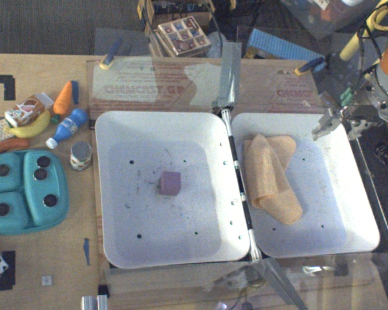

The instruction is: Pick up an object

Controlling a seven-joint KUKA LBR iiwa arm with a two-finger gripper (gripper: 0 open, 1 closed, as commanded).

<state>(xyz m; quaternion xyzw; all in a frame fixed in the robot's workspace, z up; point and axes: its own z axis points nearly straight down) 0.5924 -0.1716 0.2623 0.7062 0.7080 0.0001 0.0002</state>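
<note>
Beside right bin's (365, 237) far rim, jaws (339, 124)

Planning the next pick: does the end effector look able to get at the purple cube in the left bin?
Probably yes. The purple cube sits alone on the left bin floor, away from the walls. The end effector hangs at the right bin's far corner, so it must cross over.

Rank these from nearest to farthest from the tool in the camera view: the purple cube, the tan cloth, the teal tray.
1. Tan cloth, right bin, just left of the tool.
2. Purple cube, middle of left bin.
3. Teal tray, on the bench at far left.
</note>
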